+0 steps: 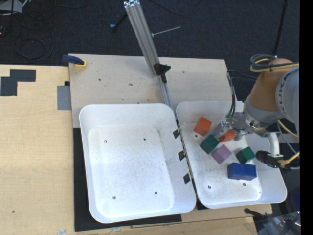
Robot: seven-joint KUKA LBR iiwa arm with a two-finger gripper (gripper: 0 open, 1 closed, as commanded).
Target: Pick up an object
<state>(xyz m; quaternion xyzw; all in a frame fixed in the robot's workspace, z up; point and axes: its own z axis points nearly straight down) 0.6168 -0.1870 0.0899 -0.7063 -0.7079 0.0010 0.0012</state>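
Observation:
The right white bin holds several blocks. An orange block lies near its far left, with a dark green block and a purple block just in front of it. A green block and a larger blue block lie further right and nearer. My gripper reaches down into this bin from the right. A small red-orange block sits right at its tip, touching or very close to it. Whether the block is gripped is unclear.
The left white bin stands beside the right one, with black clips along the shared rim. A slanted aluminium post rises from the bench behind the bins. A blue-and-yellow clamp sits at the bench's far left corner.

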